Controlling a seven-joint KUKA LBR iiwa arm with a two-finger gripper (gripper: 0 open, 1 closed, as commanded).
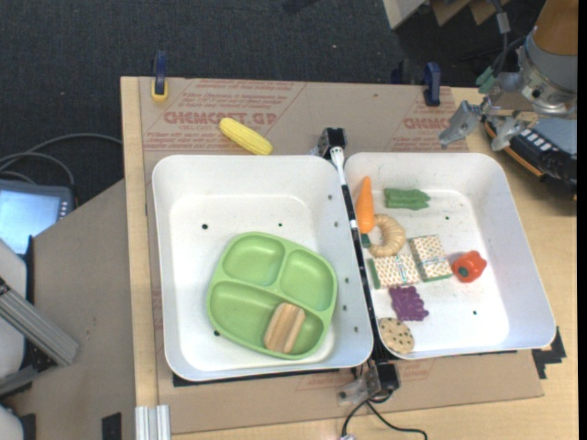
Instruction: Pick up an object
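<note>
My gripper [477,125] hangs above the bench beyond the far right corner of the right bin [519,246], open, with nothing between its fingers. In that bin lie an orange carrot [365,203], a green bean pod [406,199], a tan ring-shaped pastry [390,235], two checked crackers [412,263], a red pepper [469,267], purple grapes [408,302] and a speckled cookie [396,335]. The left bin [183,236] holds a green divided plate [266,287] with a hot dog bun [284,327] in its front compartment.
A yellow corn cob [245,137] lies on the cardboard sheet [211,104] behind the left bin. Two blue clamps [160,73] grip the sheet's far edge. A black clip [332,141] sits where the bins meet. Cables and a screen are at the left.
</note>
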